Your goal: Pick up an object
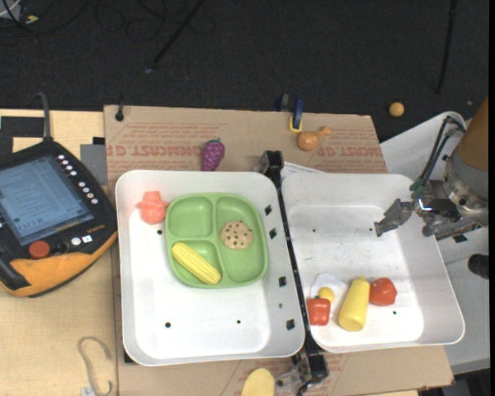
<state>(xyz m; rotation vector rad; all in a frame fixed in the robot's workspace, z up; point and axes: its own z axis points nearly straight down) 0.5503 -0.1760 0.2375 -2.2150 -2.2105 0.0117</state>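
While the gripper (417,214) hangs spread and holding nothing over the right bin (445,304) near its right edge, the yellow bottle (354,304) lies at that bin's front edge between two red toys. It looks light, stiff and smooth, so a pinch across its middle seems safest.

Bins (148,320) smooth white plastic; green tray (175,221) glossy plastic; backing board (247,134) matt brown cardboard.
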